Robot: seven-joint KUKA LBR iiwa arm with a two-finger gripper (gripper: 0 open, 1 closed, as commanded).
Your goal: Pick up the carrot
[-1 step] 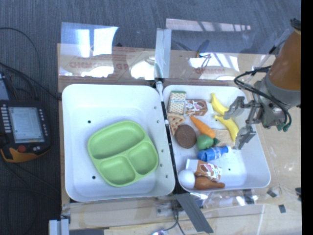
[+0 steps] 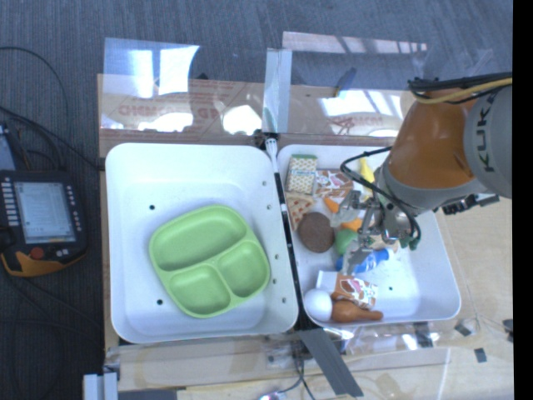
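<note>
The hand [image 2: 372, 238] hangs low in the right bin [image 2: 433, 298], among crowded toy food; I cannot tell its state. The carrot [image 2: 350, 221], a small orange piece, seems to lie just beside it, hemmed by the brown round cookie [image 2: 316, 232] and green piece [image 2: 345, 241]. Risk: in such clutter it may close on a neighbour or nudge the carrot aside.
</note>
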